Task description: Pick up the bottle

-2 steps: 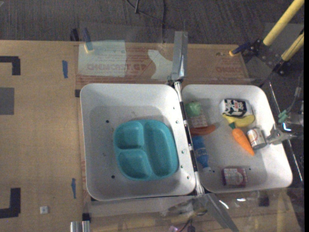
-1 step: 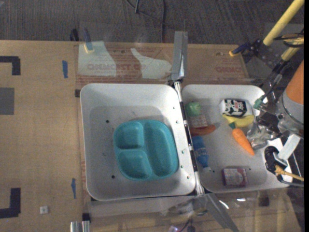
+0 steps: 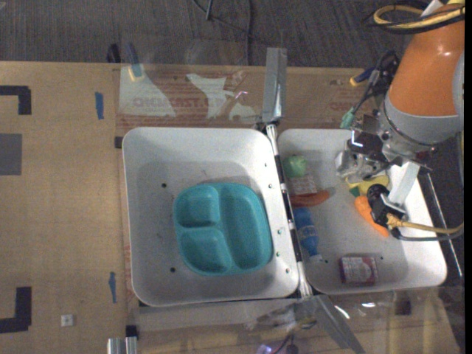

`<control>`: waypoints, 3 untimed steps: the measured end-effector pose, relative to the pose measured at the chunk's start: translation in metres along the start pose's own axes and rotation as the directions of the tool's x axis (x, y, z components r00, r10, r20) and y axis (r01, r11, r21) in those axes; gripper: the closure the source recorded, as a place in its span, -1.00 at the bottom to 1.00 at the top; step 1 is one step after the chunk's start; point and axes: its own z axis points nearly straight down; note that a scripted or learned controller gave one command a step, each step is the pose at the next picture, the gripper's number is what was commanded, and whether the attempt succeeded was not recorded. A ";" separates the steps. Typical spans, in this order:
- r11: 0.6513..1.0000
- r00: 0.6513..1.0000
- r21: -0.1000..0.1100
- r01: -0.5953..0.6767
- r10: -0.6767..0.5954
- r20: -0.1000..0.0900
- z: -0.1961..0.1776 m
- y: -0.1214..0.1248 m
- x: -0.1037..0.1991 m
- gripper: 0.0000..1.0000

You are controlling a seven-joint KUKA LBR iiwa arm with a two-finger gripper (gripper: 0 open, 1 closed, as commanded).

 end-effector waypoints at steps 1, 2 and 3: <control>0.999 0.999 0.000 -0.054 0.054 0.000 -0.032 -0.035 0.006 1.00; 0.982 0.982 0.003 0.190 -0.190 -0.001 -0.026 -0.031 -0.083 1.00; 0.978 0.978 0.003 0.207 -0.207 -0.001 -0.025 -0.033 -0.077 1.00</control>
